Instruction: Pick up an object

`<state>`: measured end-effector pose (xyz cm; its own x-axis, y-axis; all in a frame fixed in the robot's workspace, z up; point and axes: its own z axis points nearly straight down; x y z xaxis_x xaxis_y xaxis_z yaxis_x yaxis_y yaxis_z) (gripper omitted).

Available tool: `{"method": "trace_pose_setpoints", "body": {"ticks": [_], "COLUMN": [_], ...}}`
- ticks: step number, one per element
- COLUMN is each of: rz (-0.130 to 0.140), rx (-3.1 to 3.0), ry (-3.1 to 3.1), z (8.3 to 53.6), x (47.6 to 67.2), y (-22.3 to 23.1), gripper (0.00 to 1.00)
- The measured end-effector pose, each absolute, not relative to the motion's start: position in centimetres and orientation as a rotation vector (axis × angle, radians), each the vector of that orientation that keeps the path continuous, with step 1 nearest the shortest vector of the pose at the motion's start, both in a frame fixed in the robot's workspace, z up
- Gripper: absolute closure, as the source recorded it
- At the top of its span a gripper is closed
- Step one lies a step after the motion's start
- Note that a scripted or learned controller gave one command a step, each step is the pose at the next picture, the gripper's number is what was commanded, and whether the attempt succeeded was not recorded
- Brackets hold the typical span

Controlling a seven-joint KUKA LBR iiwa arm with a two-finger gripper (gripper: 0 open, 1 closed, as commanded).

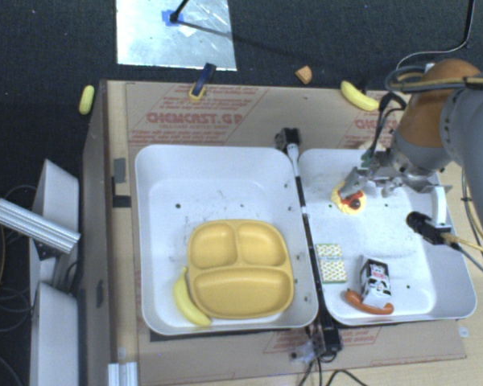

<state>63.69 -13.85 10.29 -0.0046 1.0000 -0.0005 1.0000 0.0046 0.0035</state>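
On your bench (225,107), the right bin (447,292) has the pincer (362,185) low over a small yellow-and-red toy (348,200) near its back-left corner, grip state impossible to tell, so expect a glancing descent to nudge the toy aside.

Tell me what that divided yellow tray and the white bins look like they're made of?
The divided yellow tray looks like moulded plastic with a matte finish: rounded compartments, even colour, soft sheen. The white bins also look like plastic, smooth and slightly glossy, with rounded corners and rolled rims, though thin painted metal can't be ruled out.
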Motion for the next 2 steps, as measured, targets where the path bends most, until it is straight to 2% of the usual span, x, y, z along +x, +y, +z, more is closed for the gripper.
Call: {"method": "trace_pose_setpoints", "body": {"ticks": [1, 2], "rz": [0.007, 0.003], "rx": [2.213, 2.214], "ry": [2.223, 2.224], "z": [8.7, 9.4], "x": [64.5, 66.2], "y": [-13.5, -14.0], "gripper": [0.00, 0.00]}}
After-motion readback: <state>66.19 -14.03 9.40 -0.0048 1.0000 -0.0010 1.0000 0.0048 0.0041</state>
